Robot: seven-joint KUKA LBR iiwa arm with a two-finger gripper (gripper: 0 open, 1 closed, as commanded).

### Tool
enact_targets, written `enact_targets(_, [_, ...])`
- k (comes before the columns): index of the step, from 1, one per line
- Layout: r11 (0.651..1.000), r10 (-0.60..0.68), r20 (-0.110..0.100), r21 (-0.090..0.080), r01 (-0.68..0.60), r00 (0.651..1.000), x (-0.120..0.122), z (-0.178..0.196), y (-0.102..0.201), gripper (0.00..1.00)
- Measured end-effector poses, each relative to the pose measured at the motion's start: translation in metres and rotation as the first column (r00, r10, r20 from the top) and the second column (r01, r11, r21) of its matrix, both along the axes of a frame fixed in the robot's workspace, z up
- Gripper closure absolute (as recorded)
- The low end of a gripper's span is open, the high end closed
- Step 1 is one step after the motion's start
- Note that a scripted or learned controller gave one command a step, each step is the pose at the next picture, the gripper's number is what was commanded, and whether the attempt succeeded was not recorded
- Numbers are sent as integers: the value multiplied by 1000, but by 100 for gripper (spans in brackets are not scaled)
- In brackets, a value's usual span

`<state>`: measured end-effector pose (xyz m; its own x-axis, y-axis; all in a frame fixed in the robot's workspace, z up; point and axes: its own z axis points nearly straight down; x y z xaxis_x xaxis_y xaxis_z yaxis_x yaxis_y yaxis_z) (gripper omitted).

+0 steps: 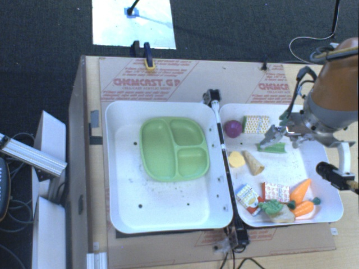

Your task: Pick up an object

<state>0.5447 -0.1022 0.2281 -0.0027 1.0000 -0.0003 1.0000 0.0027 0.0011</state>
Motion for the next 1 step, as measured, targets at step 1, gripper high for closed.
enact_targets(1, [1000,-2,1,0,2,1000,-7,-144,-21,0])
